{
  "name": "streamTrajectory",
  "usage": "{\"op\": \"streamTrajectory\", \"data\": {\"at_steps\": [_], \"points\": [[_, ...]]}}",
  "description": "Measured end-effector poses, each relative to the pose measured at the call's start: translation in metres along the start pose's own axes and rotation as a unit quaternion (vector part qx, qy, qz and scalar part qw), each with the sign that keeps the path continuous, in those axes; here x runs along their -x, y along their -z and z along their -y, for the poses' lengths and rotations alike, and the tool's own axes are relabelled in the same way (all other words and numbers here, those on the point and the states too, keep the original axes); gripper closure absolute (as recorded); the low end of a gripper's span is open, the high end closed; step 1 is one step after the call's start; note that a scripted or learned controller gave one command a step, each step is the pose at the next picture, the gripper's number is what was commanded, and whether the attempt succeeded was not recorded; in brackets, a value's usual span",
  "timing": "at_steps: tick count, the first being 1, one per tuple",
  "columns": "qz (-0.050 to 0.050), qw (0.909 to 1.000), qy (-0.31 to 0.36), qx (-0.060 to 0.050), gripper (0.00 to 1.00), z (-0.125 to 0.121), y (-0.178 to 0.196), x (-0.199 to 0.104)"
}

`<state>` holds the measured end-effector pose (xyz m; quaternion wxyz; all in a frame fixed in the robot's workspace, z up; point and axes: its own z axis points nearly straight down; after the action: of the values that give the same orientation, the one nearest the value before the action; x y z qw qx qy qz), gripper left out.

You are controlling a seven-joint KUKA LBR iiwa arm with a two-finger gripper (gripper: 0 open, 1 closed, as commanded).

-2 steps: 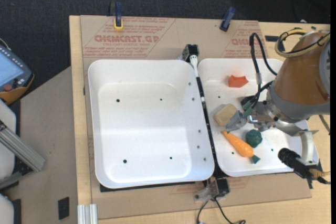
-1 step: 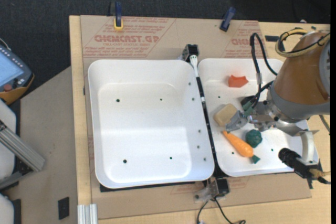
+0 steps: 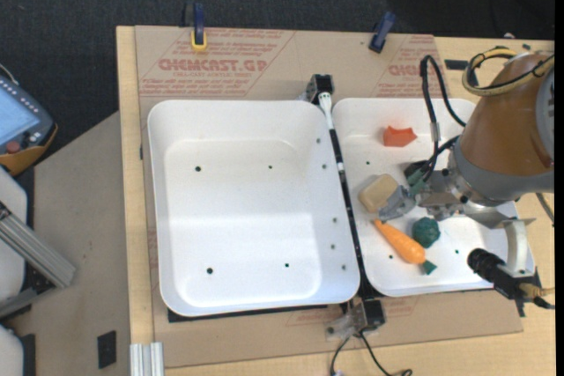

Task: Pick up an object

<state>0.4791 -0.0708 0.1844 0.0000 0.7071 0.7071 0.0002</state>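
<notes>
The arm [image 3: 511,132] reaches in from the right over the right bin [image 3: 370,114], its pincer [image 3: 407,196] down low among the objects. From this slanted view I cannot tell whether the pincer is released or clenched; its tip seems to sit just beside the tan block [image 3: 379,189], perhaps touching it, but nothing can be seen held in it. To do the pick well, the pincer should centre over one object with clearance on both sides, since the block, the toy carrot and the green lump lie close together and a skewed descent could nudge a neighbour instead of gripping. The tan block looks the most likely target; a squared approach across its narrower faces would probably hold best.

The tabletop [image 3: 264,57] carries a cardboard sheet with both bins side by side. The left bin [image 3: 238,207] shows only its white floor with a few small dark holes. The right bin holds everything: the toy carrot [image 3: 401,244] lying slantwise near the front, the tan block at the middle, the green lump [image 3: 426,231] just beside the carrot's leafy end, and a small orange piece [image 3: 398,136] well apart toward the back.
</notes>
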Motion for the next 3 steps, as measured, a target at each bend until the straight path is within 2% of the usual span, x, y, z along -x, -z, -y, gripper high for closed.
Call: {"op": "streamTrajectory", "data": {"at_steps": [2,3], "points": [[0.0,1.0,0.0,0.0,0.0,0.0,0.0,0.012],[-0.001,1.0,-0.001,-0.004,0.0,0.002,-0.068,0.022]]}}
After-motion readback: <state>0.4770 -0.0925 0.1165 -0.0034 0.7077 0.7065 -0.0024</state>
